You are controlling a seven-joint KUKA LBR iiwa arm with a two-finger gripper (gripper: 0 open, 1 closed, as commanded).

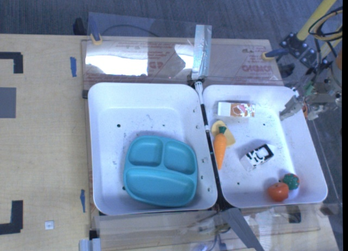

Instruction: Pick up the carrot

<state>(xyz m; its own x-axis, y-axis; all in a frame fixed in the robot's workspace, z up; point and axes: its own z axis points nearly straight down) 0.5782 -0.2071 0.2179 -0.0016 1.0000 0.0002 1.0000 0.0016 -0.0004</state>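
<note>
The carrot [219, 149] is orange with a green top. It lies lengthwise against the left wall of the right bin [304, 152], its green end pointing to the far side. A pale yellow piece [229, 136] sits just beside its top. My gripper [296, 105] hangs over the far right rim of the right bin, well to the right of the carrot and apart from it. Nothing shows in the gripper.
In the right bin are a white and red carton [235, 109] at the back, a black-and-white object [257, 155] in the middle, and a red tomato [278, 191] with a green item [291, 179] at the front right. A teal divided plate [161, 171] lies in the left bin [109, 114].
</note>
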